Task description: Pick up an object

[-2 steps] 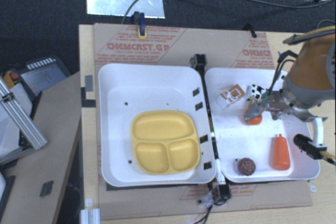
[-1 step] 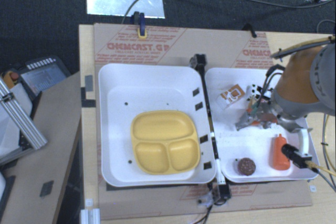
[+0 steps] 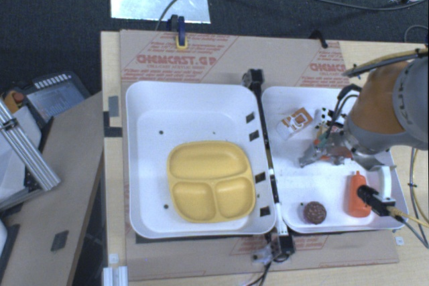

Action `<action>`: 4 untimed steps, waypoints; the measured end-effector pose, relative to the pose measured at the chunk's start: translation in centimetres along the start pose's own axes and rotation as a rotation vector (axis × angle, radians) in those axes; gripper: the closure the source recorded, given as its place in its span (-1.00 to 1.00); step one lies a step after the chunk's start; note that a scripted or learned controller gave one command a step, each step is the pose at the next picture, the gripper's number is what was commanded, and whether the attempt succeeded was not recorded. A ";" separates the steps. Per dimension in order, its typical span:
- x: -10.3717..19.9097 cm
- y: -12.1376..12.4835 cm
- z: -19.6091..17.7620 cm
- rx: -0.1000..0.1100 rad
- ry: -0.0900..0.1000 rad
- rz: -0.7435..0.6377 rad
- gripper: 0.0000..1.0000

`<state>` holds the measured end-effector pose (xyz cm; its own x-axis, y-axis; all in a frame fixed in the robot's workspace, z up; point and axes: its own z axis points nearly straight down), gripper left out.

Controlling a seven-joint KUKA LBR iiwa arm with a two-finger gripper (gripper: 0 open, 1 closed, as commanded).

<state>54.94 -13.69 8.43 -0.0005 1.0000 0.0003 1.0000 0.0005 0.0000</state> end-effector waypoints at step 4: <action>-1.0 0.4 -13.0 -0.003 -0.001 -0.004 1.00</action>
